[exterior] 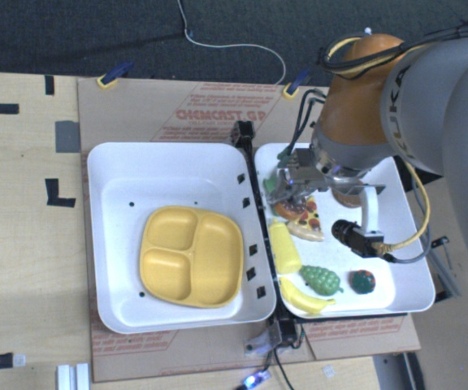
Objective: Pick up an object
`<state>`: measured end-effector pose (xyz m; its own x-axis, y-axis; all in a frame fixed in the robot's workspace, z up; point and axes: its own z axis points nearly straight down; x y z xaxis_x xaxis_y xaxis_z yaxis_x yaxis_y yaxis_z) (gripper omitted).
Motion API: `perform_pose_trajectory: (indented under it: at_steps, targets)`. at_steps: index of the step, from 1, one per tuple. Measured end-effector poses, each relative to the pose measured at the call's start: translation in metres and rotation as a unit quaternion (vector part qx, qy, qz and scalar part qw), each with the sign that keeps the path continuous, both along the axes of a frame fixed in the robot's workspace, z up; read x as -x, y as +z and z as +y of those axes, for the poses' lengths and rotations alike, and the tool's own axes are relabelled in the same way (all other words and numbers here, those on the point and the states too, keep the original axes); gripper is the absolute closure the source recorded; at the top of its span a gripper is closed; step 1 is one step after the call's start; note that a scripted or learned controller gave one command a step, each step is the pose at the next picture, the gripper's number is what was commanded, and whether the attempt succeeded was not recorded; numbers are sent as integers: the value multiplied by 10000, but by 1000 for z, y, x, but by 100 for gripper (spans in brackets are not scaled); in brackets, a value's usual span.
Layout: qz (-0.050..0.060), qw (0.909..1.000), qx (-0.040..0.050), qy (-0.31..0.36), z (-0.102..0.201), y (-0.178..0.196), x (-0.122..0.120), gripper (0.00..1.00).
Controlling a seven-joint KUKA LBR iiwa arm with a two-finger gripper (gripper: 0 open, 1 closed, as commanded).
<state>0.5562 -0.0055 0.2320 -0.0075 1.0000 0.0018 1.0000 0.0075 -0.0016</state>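
Camera view, from where I stand, reads like this going left to right. Far off to the claw's left sits the left bin point(104, 218), and in it a yellow divided plate point(192, 256), well apart from anything the arm is doing. Then comes the wall where the two bins meet, and just past it the right bin point(405, 295), where the claw point(292, 187) hangs low at the upper left corner, under the grey arm point(429, 96) with its orange band. Whether the claw is apart or together I cannot tell; the wrist and cables hide it.

Directly below the claw, just beside it, lies a pizza slice point(303, 218). Further below sits a yellow block point(284, 249), then a banana point(303, 300) at the near edge. Below and a little to the right is a bumpy green fruit point(321, 279), and right of that a small red and green ball point(363, 281).

The pizza slice looks like the likeliest target, being closest. It lies flat, so I reckon a good grab means coming straight down and closing across its narrow width, not its length. The bin wall is close on the claw's left, and the yellow block crowds the slice from below, so either could foul the grab.
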Motion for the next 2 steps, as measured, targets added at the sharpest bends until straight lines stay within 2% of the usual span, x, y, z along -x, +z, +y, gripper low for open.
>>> perform_pose_trajectory:
  at_steps: [1, 2]
  targets:
    - [13, 10000, 11, -24, 22, -19, 6, 100]
    - [-5, 10000, 8, -27, 26, 1, 0, 100]
